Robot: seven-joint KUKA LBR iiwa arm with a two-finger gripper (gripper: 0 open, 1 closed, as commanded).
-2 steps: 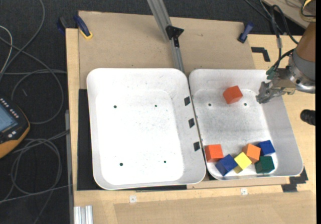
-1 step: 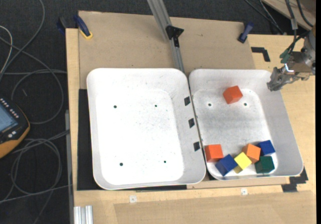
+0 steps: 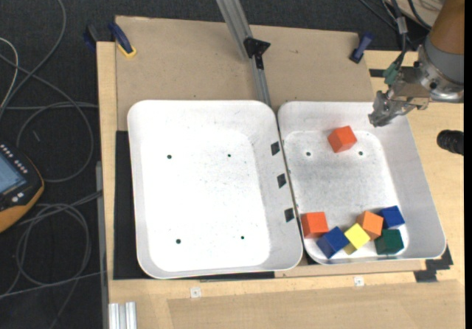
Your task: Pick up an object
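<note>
The tool [image 3: 381, 115] is hovering at the upper right of the frame, over the right bin's [image 3: 413, 165] far rim. Whether it is apart or together cannot be told; it appears empty. An orange block [image 3: 341, 139] is lying just left of it, below.

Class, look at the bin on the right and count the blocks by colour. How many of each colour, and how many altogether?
Orange blocks: 3
Blue blocks: 2
Yellow block: 1
Green block: 1
Total: 7 blocks, all in the right bin.
</note>
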